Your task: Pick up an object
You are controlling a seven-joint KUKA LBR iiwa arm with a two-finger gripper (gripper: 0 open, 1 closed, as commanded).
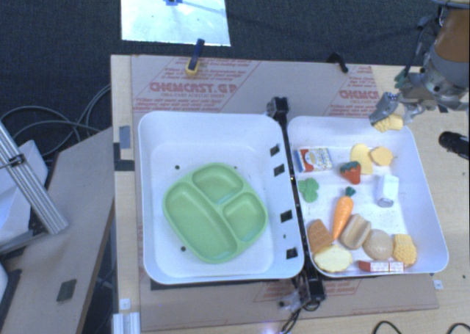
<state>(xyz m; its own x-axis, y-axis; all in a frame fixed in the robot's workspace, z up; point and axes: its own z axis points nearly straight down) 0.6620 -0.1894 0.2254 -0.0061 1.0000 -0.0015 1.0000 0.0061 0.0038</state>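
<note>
While the arm is cut off at three o'clock, its claw (387, 114) grips a yellow toy (390, 123) (shape unclear) over the right bin (428, 200)'s one-o'clock corner.

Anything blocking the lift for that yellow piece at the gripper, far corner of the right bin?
Nothing visible. The gripper has a yellow piece between its fingers, above the right bin's far rim. The other toy food lies lower in the bin, nearer the camera, apart from it. The green tray sits in the left bin.
</note>
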